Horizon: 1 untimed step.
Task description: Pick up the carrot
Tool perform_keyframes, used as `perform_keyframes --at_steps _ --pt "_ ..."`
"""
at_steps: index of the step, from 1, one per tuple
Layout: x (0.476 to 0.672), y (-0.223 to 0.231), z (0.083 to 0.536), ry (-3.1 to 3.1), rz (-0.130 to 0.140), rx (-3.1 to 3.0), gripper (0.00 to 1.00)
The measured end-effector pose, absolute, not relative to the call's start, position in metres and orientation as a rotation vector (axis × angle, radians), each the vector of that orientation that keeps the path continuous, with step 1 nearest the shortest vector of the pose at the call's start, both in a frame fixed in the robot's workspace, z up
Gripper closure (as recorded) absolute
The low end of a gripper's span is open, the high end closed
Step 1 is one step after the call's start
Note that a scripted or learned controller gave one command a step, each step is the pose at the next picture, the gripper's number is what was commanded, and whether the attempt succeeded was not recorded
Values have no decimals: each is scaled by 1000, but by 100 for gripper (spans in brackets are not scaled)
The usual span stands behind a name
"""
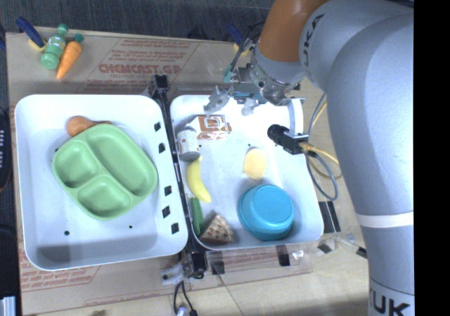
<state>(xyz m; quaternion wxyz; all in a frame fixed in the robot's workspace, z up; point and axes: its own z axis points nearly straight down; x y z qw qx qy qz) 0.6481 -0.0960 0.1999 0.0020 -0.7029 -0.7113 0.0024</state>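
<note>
An orange carrot with a green top [68, 58] lies on the cardboard beyond the left bin's far left corner, outside both bins. An orange rounded object [79, 124] also sits in the left bin [35, 237], partly hidden behind a green divided plate [104, 170]; I cannot tell what it is. My gripper [231, 104] hangs over the far edge of the right bin [299, 160], well right of both orange items. Its fingers [214, 103] are spread open with nothing between them.
Just below the gripper lies a small printed box [213, 127]. The right bin also holds a white can [186, 143], a banana [197, 181], a yellow oval [255, 163], a blue bowl [266, 211] and a wedge of food [218, 229]. A green bottle [52, 51] lies beside the carrot.
</note>
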Motion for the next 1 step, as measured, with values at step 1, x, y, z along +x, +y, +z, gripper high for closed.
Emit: perform_keyframes --at_steps 1 --pt "599 -143 89 -2334 11 -2092 0"
